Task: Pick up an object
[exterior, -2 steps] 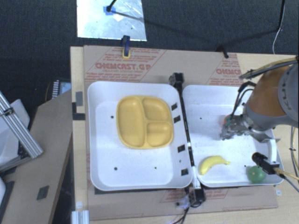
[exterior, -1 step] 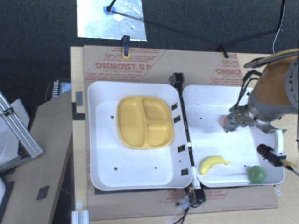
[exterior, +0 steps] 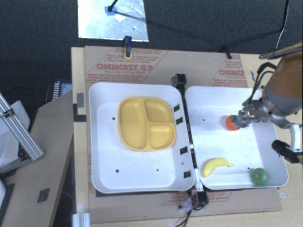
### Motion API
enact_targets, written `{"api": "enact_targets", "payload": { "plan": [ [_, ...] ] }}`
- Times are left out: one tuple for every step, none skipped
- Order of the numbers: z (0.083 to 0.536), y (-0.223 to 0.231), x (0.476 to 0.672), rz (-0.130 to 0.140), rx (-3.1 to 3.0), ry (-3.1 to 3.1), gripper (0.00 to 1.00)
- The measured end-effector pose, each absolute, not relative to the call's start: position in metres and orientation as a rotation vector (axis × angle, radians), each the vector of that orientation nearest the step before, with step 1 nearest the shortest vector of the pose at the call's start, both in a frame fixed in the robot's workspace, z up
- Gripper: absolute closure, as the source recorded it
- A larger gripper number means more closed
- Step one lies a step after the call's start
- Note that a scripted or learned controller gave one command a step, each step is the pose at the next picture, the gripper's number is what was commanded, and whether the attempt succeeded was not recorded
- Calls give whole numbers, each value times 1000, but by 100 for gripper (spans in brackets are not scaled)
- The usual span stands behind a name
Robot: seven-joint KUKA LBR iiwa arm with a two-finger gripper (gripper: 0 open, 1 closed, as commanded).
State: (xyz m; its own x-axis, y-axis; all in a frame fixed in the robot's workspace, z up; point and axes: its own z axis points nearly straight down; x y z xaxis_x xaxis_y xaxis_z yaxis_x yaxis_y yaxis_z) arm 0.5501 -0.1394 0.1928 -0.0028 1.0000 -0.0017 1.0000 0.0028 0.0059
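Observation:
In the right bin [exterior: 213,115], a small orange-red fruit [exterior: 231,122] lies near the middle right. My gripper [exterior: 242,118] is down right beside it, its grey fingers touching or overlapping the fruit's right side. A yellow banana [exterior: 216,166] lies near the bin's front edge. A green round fruit [exterior: 259,176] sits in the front right corner. The arm with its orange band [exterior: 286,79] comes in from the right.
The left bin [exterior: 102,169] holds a yellow three-compartment plate [exterior: 146,123]. A black divider strip [exterior: 185,131] runs between the two bins. A metal bracket [exterior: 286,150] juts in at the right bin's right edge.

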Motion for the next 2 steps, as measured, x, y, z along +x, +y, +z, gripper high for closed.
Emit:
{"api": "enact_targets", "payload": {
  "plan": [
    [243, -140, 552, 6, 2211, 2223, 100],
    [232, -81, 557, 4, 2210, 2232, 100]
  ]
}}
